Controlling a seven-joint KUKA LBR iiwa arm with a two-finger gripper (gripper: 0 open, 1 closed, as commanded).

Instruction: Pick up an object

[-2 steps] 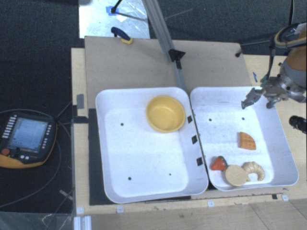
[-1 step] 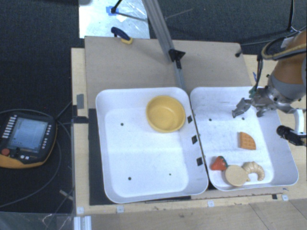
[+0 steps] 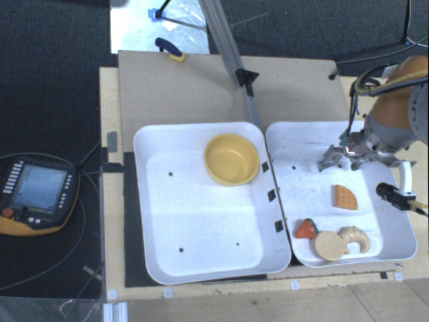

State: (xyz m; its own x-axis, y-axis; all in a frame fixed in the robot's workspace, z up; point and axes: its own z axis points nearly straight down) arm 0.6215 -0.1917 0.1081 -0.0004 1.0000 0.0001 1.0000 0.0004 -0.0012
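Nearest, in the right bin [image 3: 395,250], lie a strawberry [image 3: 306,229], a round biscuit [image 3: 330,245] and a croissant [image 3: 355,238]. Beyond them sits a waffle piece [image 3: 345,197]. Above it the pincer [image 3: 334,160] hangs with fingers spread, holding nothing. A yellow bowl [image 3: 231,159] rests in the left bin [image 3: 154,247].

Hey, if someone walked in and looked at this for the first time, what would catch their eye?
Probably the yellow bowl, alone at the back of the left bin. Next, the arm's gripper over the right bin, with a waffle, strawberry, round cracker and croissant clustered toward its front.
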